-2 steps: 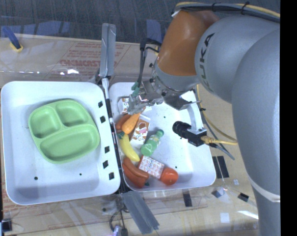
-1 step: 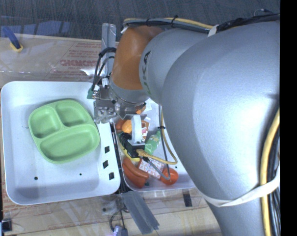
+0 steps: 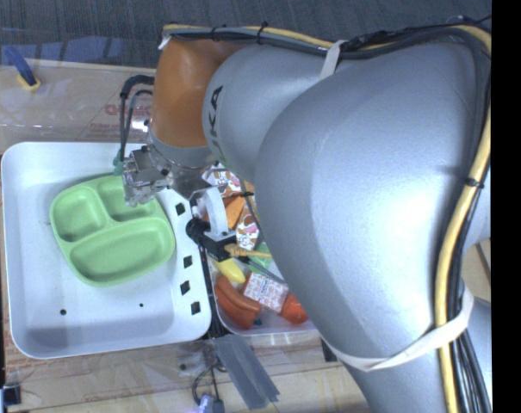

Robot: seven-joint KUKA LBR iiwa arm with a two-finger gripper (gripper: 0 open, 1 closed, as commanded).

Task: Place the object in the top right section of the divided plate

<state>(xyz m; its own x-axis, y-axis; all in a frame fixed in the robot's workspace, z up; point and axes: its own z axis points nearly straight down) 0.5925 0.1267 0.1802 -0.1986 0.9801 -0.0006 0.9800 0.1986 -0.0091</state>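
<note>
1. The left white bin (image 3: pixel 27 256) sits on the wooden worktop (image 3: pixel 62 101) and holds a green divided plate (image 3: pixel 114 252) with three sections: two small ones toward the top and one large one below.
2. The pincer (image 3: pixel 139 183) hangs over the plate's top right section, at the plate's upper right corner. Whether it is spread or pressed together cannot be told from this angle, and nothing can be made out between its tips.
3. Just right of the plate, the bin's rim meets the right bin (image 3: pixel 243 329), which holds a heap of toy food items (image 3: pixel 247 265): a yellow piece, an orange-red one and some printed packets. Which of them is the object to be placed cannot be told.
4. The grey arm (image 3: pixel 363 196), with its orange band (image 3: pixel 178 93), covers most of the right bin.
</note>
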